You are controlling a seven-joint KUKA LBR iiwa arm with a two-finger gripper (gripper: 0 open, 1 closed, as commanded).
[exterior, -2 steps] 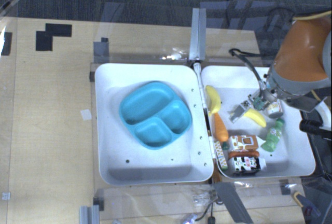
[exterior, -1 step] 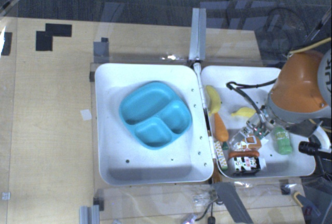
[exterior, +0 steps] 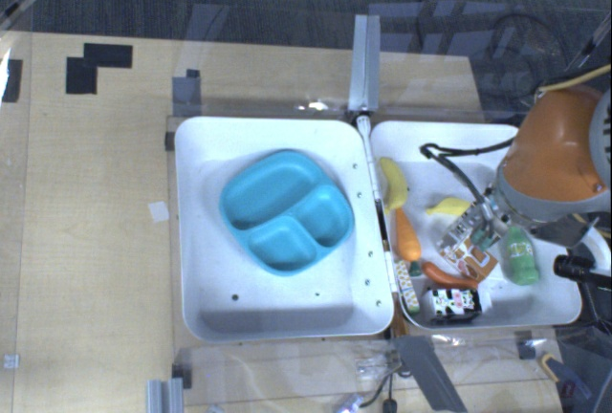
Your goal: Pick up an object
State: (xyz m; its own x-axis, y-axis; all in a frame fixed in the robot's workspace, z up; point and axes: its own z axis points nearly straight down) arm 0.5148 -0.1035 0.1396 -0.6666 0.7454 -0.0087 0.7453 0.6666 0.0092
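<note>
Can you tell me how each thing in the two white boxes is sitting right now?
Blue plastic divided plate: flat, right way up, in the left white bin.
Yellow banana: lying by the right white bin's left wall.
Orange carrot: lying flat below the banana.
Green plastic bottle: lying on its side.
Black-and-white box: lying flat at the near wall.
Gripper: low among the items in the right bin.

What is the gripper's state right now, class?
Gripper: cannot be told. It is low in the right bin, among the small items.
</note>
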